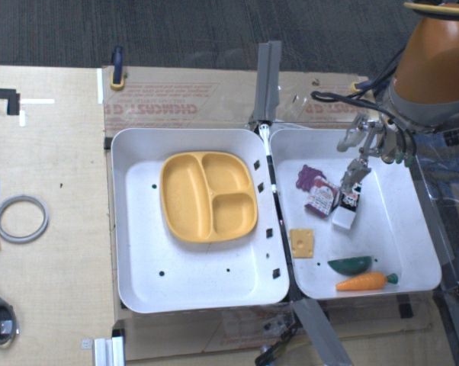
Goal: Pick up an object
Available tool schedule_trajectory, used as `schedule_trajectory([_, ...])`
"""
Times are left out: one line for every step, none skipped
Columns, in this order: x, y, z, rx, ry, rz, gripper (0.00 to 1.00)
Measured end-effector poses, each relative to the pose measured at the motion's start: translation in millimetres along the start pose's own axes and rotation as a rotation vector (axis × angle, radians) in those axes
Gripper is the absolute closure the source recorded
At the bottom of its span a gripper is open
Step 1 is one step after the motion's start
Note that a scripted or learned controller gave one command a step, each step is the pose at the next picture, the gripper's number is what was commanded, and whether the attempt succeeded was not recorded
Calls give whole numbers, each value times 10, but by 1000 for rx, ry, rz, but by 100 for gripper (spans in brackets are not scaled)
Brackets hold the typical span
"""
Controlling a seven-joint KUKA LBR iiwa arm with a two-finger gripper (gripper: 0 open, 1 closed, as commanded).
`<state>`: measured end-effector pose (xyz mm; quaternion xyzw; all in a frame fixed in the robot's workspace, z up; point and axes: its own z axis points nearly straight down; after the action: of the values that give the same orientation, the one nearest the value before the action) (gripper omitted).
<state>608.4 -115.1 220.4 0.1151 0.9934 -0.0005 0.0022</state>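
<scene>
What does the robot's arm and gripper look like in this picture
The arm is bulky and rounded, with a broad orange band above a grey wrist section. Black cables loop off its side. Below it hangs a small metallic silver gripper with slim fingers that turn dark at the tips.

Smooth plastic bins (138,280) — matt yellow plastic plate (209,197)

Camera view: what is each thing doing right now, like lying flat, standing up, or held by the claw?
Yellow divided plate: lying flat in the left bin.
Cheese slice: flat in the right bin.
Carrot: lying on its side.
Green toy: lying beside the carrot.
Claw: low over a small packet.
</scene>
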Motion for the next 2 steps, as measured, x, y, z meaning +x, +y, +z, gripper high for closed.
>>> schedule_trajectory([-38, 148, 958, 1, 3, 262, 0])
schedule_trajectory([-363, 131, 606, 1, 1, 617, 0])
